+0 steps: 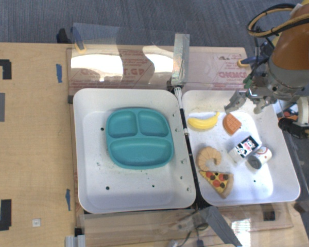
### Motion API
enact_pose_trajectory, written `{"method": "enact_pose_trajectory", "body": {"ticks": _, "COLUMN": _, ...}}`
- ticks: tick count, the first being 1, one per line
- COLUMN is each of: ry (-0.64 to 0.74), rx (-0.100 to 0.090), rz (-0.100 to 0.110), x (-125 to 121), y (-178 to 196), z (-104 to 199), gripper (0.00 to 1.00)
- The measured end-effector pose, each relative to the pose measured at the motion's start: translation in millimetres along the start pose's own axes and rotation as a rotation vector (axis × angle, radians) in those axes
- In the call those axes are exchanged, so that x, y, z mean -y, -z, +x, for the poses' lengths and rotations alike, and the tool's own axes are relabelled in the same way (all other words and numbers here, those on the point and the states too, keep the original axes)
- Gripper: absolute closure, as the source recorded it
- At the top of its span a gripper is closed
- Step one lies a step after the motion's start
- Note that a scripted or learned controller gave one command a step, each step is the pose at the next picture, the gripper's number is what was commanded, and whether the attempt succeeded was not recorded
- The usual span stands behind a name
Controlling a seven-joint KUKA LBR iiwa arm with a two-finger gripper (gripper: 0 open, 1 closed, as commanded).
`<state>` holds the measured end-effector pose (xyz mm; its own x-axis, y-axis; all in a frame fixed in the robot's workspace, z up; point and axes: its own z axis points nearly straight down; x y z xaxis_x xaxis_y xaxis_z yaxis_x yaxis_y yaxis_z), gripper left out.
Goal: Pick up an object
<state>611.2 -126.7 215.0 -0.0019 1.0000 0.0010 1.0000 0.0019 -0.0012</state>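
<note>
A teal divided plate (139, 138) is seen resting mid-floor in the left bin (87, 189). In the right bin (283, 184), measured from the banana (203, 122): a croissant (210, 157) is found just below it, a pizza slice (217, 181) lower again, an orange piece (232, 123) just to its right, a black-and-white box (245, 146) down-right. The gripper (245, 103) is held above the bin's top edge, fingers spread apart, nothing between them. The orange piece is judged nearest, lying just below-left of the tips, long axis slanted.
</note>
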Motion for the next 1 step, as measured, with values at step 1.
{"method": "enact_pose_trajectory", "body": {"ticks": 1, "ry": 0.165, "rx": 0.006, "rz": -0.022, "x": -31.5, "y": -107.1, "z": -7.3, "gripper": 0.0}}
